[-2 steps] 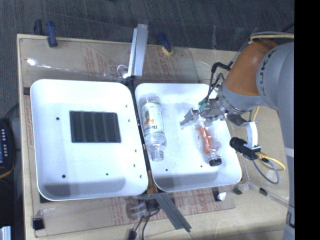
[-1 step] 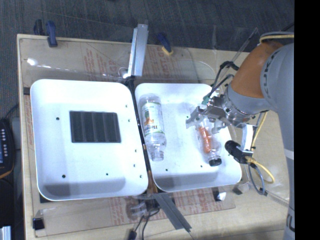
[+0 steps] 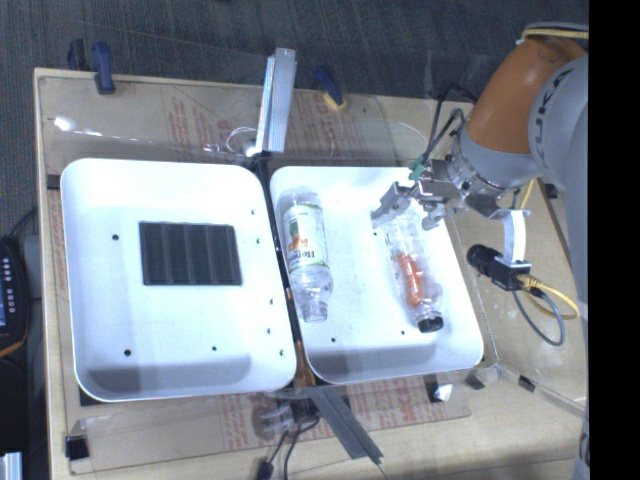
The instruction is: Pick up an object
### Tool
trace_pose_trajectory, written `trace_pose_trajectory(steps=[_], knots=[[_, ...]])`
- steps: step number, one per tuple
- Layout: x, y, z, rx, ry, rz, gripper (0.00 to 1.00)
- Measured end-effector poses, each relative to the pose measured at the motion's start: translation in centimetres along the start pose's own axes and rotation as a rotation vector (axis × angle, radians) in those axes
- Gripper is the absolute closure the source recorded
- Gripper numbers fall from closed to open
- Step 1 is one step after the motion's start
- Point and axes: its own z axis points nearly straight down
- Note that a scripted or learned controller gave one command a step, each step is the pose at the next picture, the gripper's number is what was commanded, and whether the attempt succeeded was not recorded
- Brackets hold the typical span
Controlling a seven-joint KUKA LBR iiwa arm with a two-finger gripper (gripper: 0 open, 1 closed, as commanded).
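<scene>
- Gripper [image 3: 408, 206]: you've got it over the right bin's [image 3: 345, 368] back-right corner, just above the top end of the orange-filled bottle [image 3: 414, 276] — grip state can't be told.
- Arm [image 3: 520, 98] reaches in from the right, wrist angled down-left.
- Labelled clear bottle [image 3: 305, 253] lies near the bin's left wall — untouched.

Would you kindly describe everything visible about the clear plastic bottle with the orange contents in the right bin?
The clear plastic bottle with orange contents lies on its side near the right wall of the right white bin. Its black cap points toward the bin's near right corner, its base toward the gripper, which hovers at that end. Whether they touch is unclear. It lies apart from the labelled bottle beside it.
</scene>
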Motion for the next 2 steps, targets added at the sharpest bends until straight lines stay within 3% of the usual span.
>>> trace_pose_trajectory(steps=[2], knots=[[-1.1,-0.3,6.7,0.003,0.002,-0.185,0.0]])
